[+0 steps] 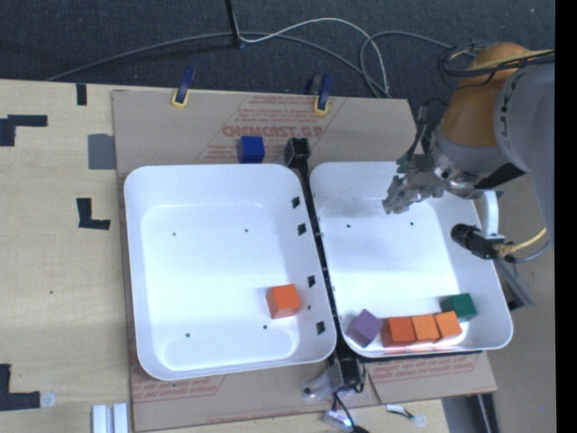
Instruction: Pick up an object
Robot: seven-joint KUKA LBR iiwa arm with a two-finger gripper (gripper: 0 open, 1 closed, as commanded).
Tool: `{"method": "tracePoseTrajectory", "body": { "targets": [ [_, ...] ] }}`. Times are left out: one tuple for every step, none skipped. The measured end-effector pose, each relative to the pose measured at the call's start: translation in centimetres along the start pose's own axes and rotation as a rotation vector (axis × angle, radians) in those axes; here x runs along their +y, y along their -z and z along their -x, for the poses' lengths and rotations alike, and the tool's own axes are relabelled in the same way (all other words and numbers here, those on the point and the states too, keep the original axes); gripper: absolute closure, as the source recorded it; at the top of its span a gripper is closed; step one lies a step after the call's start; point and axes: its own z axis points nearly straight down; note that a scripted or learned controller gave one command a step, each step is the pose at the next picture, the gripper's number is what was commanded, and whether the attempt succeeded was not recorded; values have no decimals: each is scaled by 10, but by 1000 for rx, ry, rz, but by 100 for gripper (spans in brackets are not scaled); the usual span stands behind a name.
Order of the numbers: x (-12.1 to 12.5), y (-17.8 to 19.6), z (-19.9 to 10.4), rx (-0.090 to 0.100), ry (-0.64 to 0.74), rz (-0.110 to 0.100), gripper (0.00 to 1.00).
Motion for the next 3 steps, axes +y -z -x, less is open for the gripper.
{"method": "tracePoseTrajectory", "body": {
  "targets": [
    [-1,60,-7,0,1,2,100],
    [0,106,-7,0,0,1,100],
    [0,106,-57,1,4,-2,100]
  ]
}}
